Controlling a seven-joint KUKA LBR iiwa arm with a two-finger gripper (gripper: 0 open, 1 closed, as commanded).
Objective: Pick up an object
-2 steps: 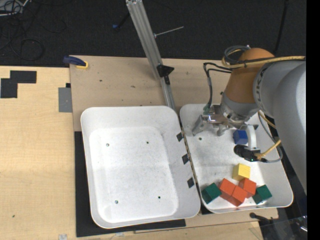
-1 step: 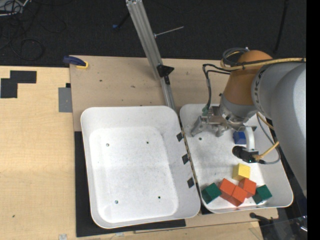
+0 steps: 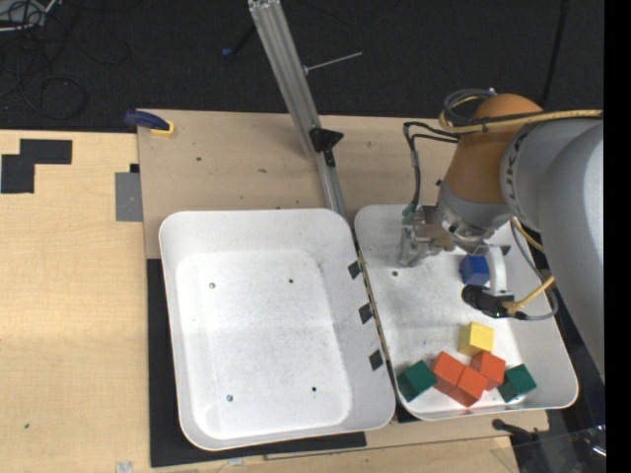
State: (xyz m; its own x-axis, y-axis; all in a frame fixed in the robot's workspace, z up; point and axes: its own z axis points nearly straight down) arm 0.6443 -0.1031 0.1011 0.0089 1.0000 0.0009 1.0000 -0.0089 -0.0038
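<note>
While the gripper [image 3: 412, 249] hung at the right bin's [image 3: 424, 308] far-left corner, jaw state unreadable, that bin held a yellow cube [image 3: 480, 337], orange blocks [image 3: 469, 373], two green cubes [image 3: 416, 378] at its near edge, one blue block [image 3: 474, 267] farther back. Orange cluster's long axis ran along that edge.

A pale wooden bench [image 3: 237, 161] stood against a dark backdrop [image 3: 148, 37]. A slanted metal rail [image 3: 293, 87] rose from the bench's middle. Loose cables [image 3: 35, 13] lay above the bench's left end.
</note>
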